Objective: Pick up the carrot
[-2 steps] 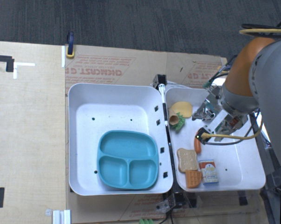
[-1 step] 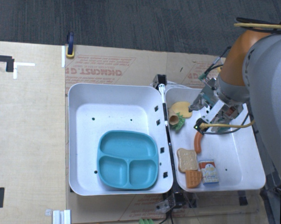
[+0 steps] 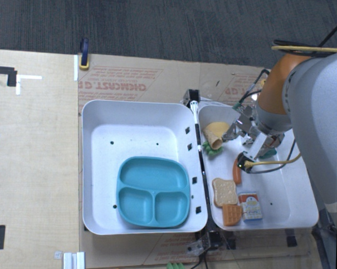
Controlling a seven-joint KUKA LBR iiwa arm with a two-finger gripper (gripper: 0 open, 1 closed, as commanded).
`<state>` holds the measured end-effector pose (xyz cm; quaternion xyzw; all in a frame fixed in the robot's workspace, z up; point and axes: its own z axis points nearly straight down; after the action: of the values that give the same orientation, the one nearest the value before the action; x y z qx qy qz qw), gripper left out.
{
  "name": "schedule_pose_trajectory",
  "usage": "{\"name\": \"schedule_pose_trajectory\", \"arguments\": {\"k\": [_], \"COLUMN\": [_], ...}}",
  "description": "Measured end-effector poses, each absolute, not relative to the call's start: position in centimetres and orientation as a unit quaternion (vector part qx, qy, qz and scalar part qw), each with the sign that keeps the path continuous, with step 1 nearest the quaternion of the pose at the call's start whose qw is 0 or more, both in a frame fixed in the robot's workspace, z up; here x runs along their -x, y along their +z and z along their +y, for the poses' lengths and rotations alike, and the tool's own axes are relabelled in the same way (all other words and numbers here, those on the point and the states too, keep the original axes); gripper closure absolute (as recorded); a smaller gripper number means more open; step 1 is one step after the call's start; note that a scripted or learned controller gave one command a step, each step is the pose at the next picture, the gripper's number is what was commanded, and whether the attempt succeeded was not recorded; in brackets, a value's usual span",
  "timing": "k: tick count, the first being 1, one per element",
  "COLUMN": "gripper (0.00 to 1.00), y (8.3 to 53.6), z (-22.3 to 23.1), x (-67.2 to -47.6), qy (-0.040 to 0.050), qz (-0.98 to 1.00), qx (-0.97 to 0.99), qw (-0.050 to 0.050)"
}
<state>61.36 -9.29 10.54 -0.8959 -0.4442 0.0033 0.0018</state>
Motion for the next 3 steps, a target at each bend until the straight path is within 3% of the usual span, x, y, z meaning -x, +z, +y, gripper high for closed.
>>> {"name": "schedule_pose_trajectory", "arguments": {"k": [1, 2, 3], "gripper": [0.00, 0.00, 0.00], "y": [9.4, 9.3, 9.2], "z": [-11.1, -15.6, -10.1], "x": [-65.6, -61.9, -64.6], "qy": [0.0041, -0.0024, 0.0004], "qz": [-0.485, -0.622, -0.610], "qx": [0.874, 0.783, 0.792], "qw": [-0.001, 0.003, 0.000]}}
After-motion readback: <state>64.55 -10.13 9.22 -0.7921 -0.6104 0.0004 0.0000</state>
